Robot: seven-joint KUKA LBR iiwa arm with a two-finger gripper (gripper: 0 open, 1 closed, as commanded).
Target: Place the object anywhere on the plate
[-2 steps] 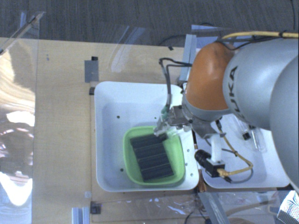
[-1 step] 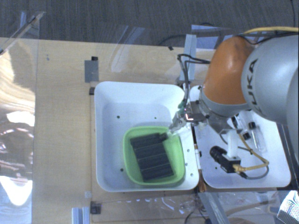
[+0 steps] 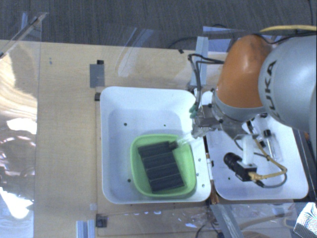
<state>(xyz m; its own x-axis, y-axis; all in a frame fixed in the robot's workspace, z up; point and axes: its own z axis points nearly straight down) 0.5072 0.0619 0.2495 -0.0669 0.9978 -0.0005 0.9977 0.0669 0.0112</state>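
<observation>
Over the green plate's upper right rim, the gripper.
On that plate in the left bin lies a dark ribbed block; gripper state: cannot tell.

Lime-green plate bearing a black ribbed object; white bins; pale wooden tabletop; grey arm with orange band

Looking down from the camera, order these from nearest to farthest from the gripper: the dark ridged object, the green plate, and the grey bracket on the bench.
1. Dark ridged object, at the gripper tip.
2. Green plate, under that object, in the left bin.
3. Grey bracket, on the bench beyond that bin's far-left corner.
</observation>
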